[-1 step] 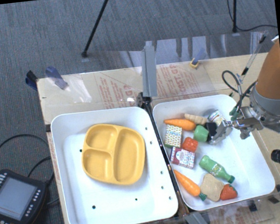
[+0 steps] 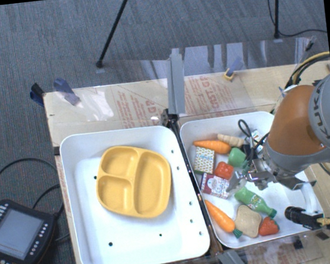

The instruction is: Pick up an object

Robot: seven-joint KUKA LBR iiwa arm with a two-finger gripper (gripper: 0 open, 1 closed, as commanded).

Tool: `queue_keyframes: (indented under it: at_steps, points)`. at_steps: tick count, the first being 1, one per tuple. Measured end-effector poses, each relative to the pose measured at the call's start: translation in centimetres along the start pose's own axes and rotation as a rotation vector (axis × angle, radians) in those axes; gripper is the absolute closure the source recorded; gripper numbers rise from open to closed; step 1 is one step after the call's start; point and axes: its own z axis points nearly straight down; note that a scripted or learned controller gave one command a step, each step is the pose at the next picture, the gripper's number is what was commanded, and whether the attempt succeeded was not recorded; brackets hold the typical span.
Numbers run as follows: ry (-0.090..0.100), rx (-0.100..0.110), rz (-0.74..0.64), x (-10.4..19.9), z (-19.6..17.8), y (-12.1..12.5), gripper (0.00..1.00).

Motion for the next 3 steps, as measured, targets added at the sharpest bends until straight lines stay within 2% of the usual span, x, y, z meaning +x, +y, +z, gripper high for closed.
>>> queue_keyframes:
  at_steps: [1, 2, 3]
  points:
    - [-0.002, -0.010, -0.122, -2.1, 3.0, -2.3, 0.00]
    - [-0.002, -0.016, -0.112, -2.4, 1.9, -2.1, 1.00]
    - [-0.004, -0.026, -0.171, 6.1, -7.7, 4.4, 1.00]
